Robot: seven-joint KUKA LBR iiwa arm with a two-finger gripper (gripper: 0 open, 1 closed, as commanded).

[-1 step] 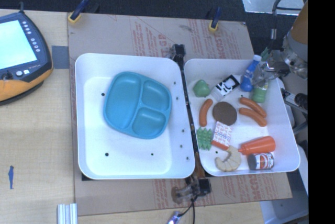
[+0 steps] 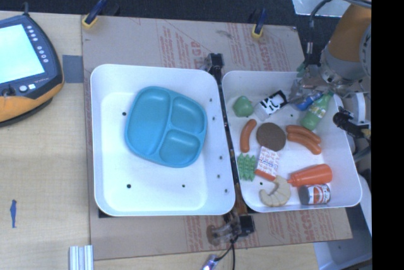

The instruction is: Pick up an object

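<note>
Pincer (image 2: 310,87) sits low over the far right corner of the right bin (image 2: 351,155), and we cannot tell how it is set. Right at it we see a green bottle (image 2: 315,112) lying tilted, with a blue item touching on the bottle's left. Left of the pincer rests a black-and-white toy cow (image 2: 273,102). Nearer us lie two sausages (image 2: 303,138), a brown disc (image 2: 271,135), a carrot (image 2: 310,174) and a small can (image 2: 314,194). Well to its left, the other bin (image 2: 107,155) holds a blue divided plate (image 2: 166,127).
</note>
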